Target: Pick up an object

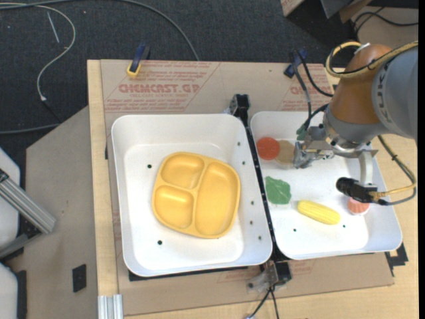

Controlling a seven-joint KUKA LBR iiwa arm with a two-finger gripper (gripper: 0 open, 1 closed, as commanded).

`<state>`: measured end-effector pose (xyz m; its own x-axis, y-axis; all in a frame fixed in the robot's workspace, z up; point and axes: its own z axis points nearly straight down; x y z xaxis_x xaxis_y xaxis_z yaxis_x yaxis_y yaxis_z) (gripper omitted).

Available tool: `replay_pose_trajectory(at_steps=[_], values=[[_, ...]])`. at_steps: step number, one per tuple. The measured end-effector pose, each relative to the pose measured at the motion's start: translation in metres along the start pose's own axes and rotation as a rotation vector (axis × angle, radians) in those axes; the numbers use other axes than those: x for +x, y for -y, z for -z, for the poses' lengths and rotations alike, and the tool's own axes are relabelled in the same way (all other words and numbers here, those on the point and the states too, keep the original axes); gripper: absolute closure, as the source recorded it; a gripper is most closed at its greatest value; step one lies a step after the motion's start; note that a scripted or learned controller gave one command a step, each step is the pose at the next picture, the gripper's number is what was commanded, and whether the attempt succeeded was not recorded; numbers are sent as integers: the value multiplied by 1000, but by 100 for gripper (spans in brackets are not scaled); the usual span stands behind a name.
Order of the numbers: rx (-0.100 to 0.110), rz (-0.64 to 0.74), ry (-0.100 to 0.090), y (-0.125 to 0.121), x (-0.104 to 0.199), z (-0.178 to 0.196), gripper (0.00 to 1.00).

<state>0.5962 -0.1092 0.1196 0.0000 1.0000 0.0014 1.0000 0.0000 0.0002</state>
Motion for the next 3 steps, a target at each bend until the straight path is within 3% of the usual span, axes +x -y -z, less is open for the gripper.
replay_pose_trajectory(at_steps=[2, 3], values=[[-6, 1, 2, 2, -4, 89, 100], [-9, 2, 3, 2, 0, 153, 100]])
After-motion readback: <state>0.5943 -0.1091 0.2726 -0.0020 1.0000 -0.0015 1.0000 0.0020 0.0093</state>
